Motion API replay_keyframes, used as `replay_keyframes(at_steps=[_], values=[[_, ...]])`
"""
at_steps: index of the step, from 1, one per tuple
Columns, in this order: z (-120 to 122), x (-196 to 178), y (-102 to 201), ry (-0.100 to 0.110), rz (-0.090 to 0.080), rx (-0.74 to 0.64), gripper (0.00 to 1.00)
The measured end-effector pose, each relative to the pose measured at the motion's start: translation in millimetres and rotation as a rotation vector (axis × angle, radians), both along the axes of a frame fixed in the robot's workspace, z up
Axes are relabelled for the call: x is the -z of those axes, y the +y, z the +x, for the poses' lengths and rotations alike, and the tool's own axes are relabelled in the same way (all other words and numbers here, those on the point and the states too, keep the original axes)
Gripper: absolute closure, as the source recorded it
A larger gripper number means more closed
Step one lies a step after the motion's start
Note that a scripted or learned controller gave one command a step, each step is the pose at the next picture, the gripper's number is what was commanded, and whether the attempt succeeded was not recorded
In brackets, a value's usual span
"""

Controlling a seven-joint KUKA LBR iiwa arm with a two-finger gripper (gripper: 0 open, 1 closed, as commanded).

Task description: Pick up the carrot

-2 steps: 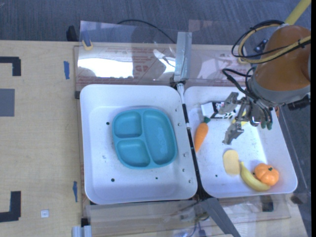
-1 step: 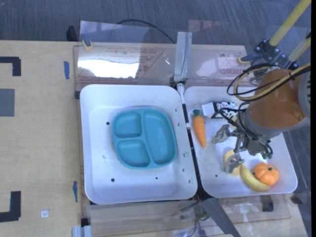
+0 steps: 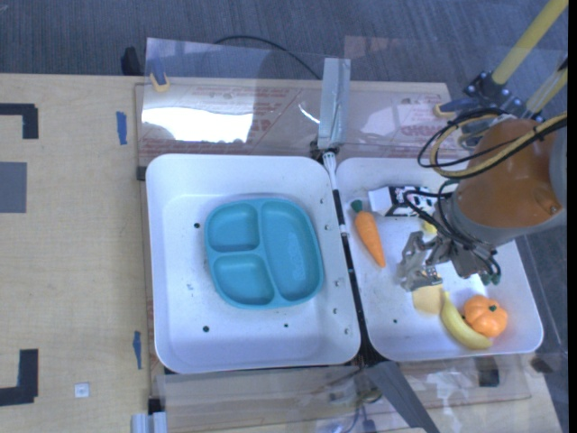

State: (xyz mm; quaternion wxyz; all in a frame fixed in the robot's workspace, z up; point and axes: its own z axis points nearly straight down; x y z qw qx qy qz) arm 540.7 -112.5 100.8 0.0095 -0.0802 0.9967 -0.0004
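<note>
On the table point(image 3: 72, 242) sit two shallow white bins side by side. Filling much of the left bin point(image 3: 171, 197) is a blue divided plate point(image 3: 264, 252) with three compartments. Over the right bin point(image 3: 523, 332) hangs the arm point(image 3: 509, 188), grey with an orange band, reaching in from the right with cables looped above it. Its end effector point(image 3: 416, 264) hovers low over the middle of that bin, and whether it is released or clenched cannot be told from above; nothing shows between its tips. Near the bin's right front corner lie a yellow banana point(image 3: 462, 327) and a small orange pumpkin point(image 3: 485, 316), touching each other. By the bin's left wall lies the carrot point(image 3: 369, 236), orange with a green top, tapering toward the front, just left of the end effector and apart from it.
</note>
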Motion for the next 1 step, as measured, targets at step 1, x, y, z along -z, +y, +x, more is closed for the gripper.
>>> replay_keyframes(at_steps=[1], values=[[3.1, -158.2, -24.8, 0.004, -0.001, 0.152, 1.00]])
